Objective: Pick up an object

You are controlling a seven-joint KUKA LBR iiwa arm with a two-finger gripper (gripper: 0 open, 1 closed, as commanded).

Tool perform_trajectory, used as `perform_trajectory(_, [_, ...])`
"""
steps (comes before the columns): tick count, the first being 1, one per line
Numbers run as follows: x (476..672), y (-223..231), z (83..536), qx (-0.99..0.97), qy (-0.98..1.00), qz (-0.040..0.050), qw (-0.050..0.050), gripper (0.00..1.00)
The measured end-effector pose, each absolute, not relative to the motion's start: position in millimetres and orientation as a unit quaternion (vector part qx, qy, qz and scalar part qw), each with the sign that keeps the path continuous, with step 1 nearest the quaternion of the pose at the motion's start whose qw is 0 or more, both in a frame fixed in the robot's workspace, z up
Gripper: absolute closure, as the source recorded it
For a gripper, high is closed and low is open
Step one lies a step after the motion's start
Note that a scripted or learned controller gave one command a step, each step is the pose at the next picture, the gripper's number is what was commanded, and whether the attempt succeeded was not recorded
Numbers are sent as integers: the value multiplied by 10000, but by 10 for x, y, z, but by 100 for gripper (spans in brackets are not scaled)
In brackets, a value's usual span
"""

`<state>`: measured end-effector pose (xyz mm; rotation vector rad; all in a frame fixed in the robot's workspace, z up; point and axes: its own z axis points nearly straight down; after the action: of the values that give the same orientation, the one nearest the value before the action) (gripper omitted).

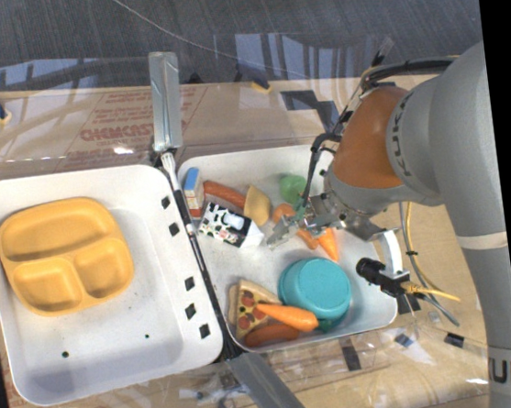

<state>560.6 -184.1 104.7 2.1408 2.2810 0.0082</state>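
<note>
Orange carrot (286,315) on pizza slice (246,305), hand (297,223) over small carrot (325,242)

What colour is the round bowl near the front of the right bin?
Teal: the round upturned bowl beside the orange carrot, best seen in the camera view.

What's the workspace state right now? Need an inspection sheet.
Surface: two white bins, left bin and right bin, side by side.
Job's things: in the right bin, teal bowl, carrot, pizza slice, hot dog, black-and-white box.
Clutter: yellow divided tray in the left bin.
Gripper: gripper low over the right bin's middle.
Cables: black cable on the arm.
Surroundings: grey carpet.
</note>
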Motion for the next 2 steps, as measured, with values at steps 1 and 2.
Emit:
perform_trajectory(1, [5406, -1980, 1694, 6390, 7692, 5, 17, 0])
perform_trajectory(2, [4975, -2020, 2298, 6530, 7573, 7, 22, 0])
